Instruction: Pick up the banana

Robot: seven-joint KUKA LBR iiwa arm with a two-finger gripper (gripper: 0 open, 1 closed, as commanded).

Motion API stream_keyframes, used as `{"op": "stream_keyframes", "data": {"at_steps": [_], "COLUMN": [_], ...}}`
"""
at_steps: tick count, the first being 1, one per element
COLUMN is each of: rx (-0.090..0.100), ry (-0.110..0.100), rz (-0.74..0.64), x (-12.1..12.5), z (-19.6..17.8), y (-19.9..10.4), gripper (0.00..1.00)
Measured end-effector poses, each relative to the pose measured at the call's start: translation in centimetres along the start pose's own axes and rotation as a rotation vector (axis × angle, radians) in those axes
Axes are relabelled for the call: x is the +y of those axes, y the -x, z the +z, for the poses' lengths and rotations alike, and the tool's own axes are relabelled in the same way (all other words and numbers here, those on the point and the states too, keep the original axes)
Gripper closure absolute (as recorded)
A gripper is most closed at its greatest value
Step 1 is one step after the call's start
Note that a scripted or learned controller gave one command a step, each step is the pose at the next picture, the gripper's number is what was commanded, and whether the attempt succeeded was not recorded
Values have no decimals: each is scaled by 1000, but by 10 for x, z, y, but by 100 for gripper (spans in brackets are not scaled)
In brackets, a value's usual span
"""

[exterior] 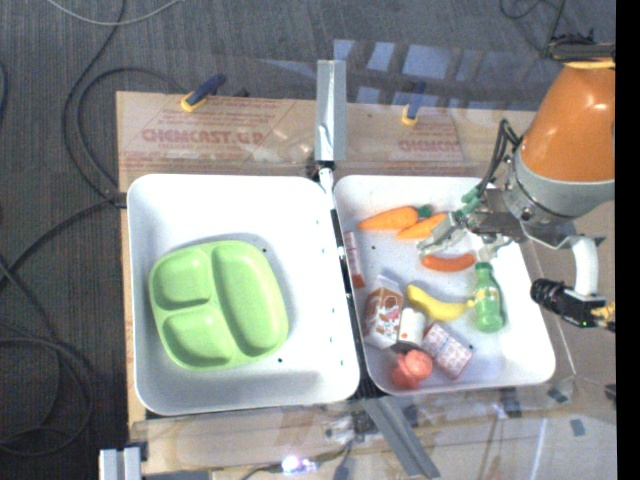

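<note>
banana [438, 304]: right bin [520, 368], below an orange pepper [448, 262], beside a green bottle [487, 298].
long axis: left-right, slightly slanted.
jaws [447, 231]: spread, empty, above the carrots [400, 220]; banana lies toward the bin's near edge.

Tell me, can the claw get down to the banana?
Probably yes. The banana lies bare on top, nothing covering it, and the claw hovers just above. The green bottle beside its tip could get bumped.

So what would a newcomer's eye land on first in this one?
Probably the lime-green three-compartment plastic tray, alone in the left white bin. Next, the orange-banded grey arm at right, its gripper over the crowded right bin, above the yellow banana.
</note>
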State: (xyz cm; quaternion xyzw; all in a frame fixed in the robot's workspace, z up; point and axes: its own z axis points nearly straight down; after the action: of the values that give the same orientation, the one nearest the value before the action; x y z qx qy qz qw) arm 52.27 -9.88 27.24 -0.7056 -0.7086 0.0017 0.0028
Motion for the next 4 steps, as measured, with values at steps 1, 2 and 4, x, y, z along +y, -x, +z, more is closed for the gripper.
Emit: {"op": "stream_keyframes", "data": {"at_steps": [1, 2, 4], "rx": [-2, -9, -4], "ry": [15, 24, 23], "rz": [-100, -140, 45], "x": [-11, 13, -30], "z": [146, 182, 176], "y": [17, 34, 38], "gripper": [0, 0, 100]}}
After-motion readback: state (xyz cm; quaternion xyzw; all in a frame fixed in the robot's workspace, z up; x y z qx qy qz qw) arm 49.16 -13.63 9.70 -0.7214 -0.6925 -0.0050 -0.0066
